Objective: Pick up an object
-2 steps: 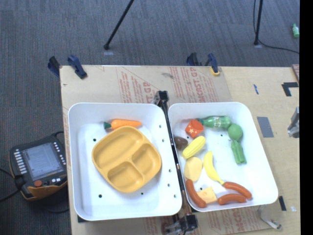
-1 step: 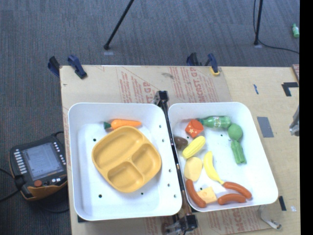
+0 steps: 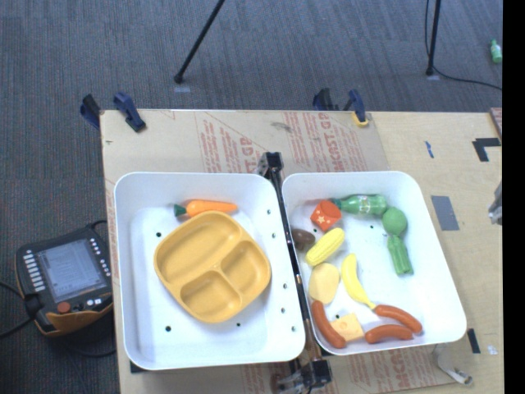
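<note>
The corn cob (image 3: 325,246) lies at 10 o'clock in the right bin (image 3: 439,245). It looks like light, stiff, slick plastic, best pinched across its middle. I cannot tell the gripper's state.

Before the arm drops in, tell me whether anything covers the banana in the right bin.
Nothing lies over the banana; its top is bare from above. It is crowded, though: the potato sits close on its left, the corn just above, and a sausage near its lower tip.
</note>
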